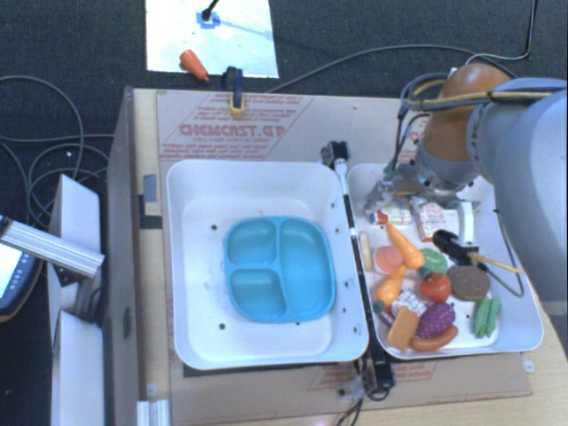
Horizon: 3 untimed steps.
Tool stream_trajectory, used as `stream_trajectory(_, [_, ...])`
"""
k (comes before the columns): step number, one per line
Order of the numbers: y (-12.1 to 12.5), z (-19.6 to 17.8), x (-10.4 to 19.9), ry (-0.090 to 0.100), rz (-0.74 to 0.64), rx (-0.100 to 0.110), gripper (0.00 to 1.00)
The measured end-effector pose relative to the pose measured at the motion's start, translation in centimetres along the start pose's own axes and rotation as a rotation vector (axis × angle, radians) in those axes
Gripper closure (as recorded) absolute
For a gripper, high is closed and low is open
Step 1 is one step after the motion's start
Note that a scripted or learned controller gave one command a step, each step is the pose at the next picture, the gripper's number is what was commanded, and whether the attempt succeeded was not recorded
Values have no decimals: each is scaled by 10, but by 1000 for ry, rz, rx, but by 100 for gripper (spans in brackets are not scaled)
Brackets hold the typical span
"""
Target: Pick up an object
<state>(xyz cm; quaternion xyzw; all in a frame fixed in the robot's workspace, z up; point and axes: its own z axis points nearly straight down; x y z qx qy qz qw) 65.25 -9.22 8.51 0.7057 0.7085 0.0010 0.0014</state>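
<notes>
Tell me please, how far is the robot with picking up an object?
Done: the arm has reached into the right bin, and its claw is low at the far end, near the toy food. In hand: nothing can be seen in the claw. The carrot, tomato and grapes lie in the bin. Left: closing on one object and lifting it. The blue tray sits in the left bin.

Bright, even overhead light, soft shadows, perhaps slightly blurred at edges.

Sat side by side mid-frame: left bin [191, 264] held a divided tray [280, 269]; right bin [524, 327] held toy food [417, 282], lower right.
</notes>
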Motion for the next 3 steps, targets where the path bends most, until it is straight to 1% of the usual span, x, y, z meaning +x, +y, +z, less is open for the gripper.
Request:
stream_trajectory(1, [1,-11,0,0,-2,-2,100])
stream_trajectory(2, [-28,-101,18,0,-1,-1,100])
stream_trajectory(3, [-71,-120,52,1,0,1,100])
